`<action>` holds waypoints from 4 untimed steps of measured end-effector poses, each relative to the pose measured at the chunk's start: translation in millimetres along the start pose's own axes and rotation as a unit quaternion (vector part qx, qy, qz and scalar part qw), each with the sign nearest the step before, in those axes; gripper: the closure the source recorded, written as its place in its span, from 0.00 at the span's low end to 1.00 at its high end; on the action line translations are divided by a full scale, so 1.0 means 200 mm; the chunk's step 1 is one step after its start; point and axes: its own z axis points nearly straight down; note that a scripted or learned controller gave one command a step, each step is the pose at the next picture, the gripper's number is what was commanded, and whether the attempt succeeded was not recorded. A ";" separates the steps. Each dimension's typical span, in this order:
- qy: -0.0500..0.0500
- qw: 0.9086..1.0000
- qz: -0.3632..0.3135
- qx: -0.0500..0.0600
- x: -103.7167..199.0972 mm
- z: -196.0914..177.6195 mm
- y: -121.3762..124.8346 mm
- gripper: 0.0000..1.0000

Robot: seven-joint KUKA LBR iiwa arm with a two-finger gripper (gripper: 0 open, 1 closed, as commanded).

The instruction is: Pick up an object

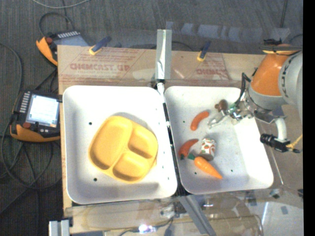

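Bins (74, 132) white on cardboard-covered bench (123, 68); grey carpet; hand (220, 117) open, empty.

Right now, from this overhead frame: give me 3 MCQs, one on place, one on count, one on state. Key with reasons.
1. Where does the yellow tray lie?
A. left bin
B. right bin
C. on the cardboard

2. How many compartments does the yellow tray have?
A. one
B. three
C. five

3. How does the carrot stand to the end effector?
A. clamped in it
B. lying apart from it on the bin floor
C. hanging under it

Key:
1 A: it rests on the floor of the left bin.
2 B: two smaller wells and one longer one show.
3 B: the carrot lies near the front of the right bin, while the end effector is near the back.
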 end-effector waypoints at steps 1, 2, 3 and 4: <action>-0.005 1.000 -0.001 -0.002 -0.01 -0.05 0.00 1.00; -0.004 1.000 -0.001 -0.002 0.00 -0.04 0.00 0.00; 0.006 0.999 -0.051 0.011 -0.06 0.00 0.28 0.00; -0.006 0.993 -0.119 0.001 0.24 0.01 0.19 0.00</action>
